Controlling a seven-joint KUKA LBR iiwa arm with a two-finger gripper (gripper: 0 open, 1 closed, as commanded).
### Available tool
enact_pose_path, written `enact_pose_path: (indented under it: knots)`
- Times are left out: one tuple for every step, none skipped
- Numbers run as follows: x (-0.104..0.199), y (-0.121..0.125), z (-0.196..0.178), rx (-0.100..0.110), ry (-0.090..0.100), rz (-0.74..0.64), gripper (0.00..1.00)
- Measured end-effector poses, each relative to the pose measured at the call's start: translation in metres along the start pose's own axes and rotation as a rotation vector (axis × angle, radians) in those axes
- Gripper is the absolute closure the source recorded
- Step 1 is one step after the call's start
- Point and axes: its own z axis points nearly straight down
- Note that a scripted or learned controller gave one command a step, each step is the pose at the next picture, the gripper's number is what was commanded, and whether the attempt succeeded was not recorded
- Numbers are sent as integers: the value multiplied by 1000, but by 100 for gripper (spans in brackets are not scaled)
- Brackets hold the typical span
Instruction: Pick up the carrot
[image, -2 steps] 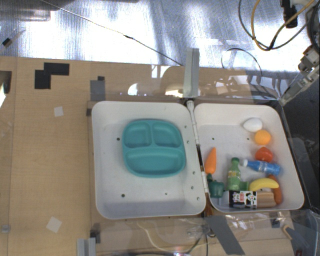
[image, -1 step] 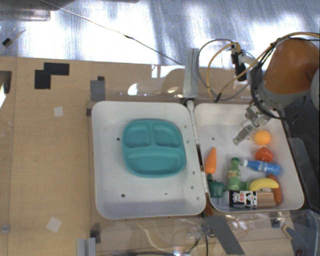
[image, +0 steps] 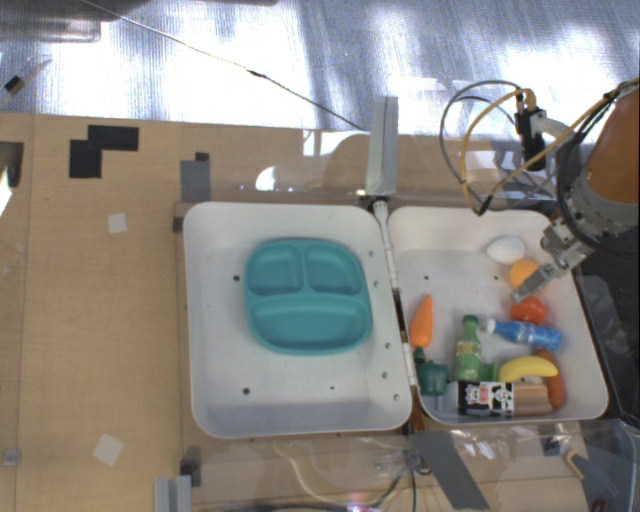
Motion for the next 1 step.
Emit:
enact_pose_path:
  knots:
    - [19,-56,11,0,-6,162,0]
